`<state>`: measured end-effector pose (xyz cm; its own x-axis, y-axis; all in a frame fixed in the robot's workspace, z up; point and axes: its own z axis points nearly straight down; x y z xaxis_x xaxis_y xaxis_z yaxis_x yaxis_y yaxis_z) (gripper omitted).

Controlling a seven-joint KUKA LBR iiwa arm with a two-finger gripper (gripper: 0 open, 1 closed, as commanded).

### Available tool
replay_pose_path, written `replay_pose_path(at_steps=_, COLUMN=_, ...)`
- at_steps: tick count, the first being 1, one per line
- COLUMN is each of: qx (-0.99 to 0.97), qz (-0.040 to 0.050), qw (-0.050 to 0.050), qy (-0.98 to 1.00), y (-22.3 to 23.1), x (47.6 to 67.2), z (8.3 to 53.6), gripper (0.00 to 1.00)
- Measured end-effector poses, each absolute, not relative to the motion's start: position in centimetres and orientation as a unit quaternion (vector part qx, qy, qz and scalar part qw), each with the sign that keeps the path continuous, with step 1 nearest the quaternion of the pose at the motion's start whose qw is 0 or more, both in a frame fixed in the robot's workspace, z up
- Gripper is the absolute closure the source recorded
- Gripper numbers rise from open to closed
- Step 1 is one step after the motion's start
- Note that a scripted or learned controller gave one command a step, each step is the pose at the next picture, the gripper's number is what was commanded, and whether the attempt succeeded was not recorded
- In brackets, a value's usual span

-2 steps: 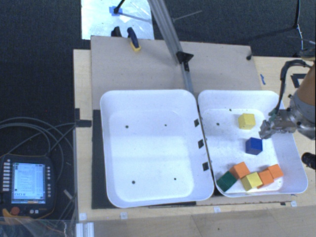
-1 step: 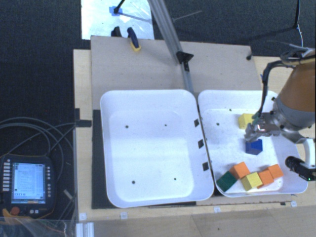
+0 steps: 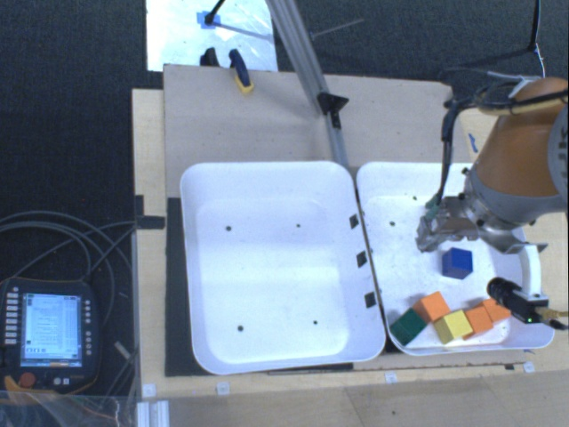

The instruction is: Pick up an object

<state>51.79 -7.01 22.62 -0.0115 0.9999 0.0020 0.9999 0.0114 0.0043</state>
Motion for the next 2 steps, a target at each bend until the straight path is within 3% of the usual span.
replay_pose_path(at_steps=2, qx=0.703, qz=0.0017, qw=0.000, qy=0.711, y=4.1, x=51.2, z=22.0, gripper=1.00)
